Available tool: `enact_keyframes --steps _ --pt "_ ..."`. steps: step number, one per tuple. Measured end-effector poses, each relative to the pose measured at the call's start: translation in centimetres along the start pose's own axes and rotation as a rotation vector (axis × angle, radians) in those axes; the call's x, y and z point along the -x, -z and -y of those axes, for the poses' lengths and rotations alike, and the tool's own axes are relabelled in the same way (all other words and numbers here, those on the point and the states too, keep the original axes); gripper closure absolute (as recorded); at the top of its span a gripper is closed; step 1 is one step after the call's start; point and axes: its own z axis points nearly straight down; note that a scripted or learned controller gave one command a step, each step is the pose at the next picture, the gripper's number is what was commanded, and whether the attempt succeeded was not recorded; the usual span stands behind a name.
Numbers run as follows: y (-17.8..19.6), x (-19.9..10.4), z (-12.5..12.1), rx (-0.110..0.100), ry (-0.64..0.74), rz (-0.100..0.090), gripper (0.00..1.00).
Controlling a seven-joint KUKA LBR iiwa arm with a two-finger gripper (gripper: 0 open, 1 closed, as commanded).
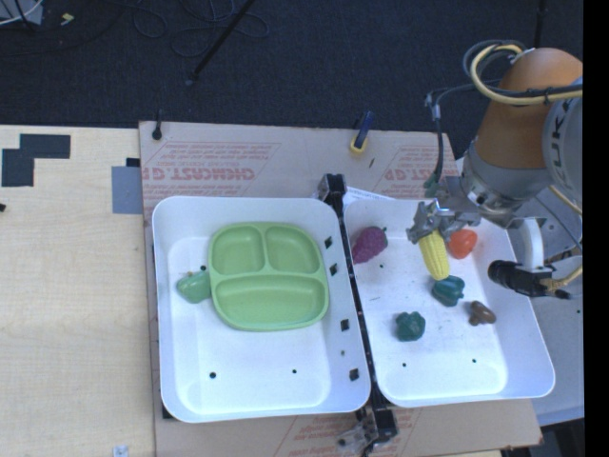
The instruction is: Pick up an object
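My gripper (433,225) hangs over the back of the right bin (514,374), directly above the upper end of a yellow corn cob (436,257). The cob's top is hidden under the gripper, so contact is unclear. An orange-red piece (462,244) lies just right of the cob. A teal piece (448,289) sits at the cob's lower end. Farther left in this bin lie a purple piece (368,244) and a dark green pepper (410,326). A small brown piece (481,313) lies to the right.
The left bin (238,388) holds a light green divided plate (266,276) with a small green piece (193,287) at its left edge. A black divider (344,284) runs between the bins. A blue and yellow clip (361,134) stands on the cardboard behind.
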Motion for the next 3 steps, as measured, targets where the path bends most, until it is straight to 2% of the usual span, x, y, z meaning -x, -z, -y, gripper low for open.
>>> enact_keyframes --steps 2,3 --pt "1.3 -6.5 3.4 -0.001 -0.002 0.001 1.00" --pt "0.5 -10.4 5.9 -0.001 -0.002 0.001 1.00"
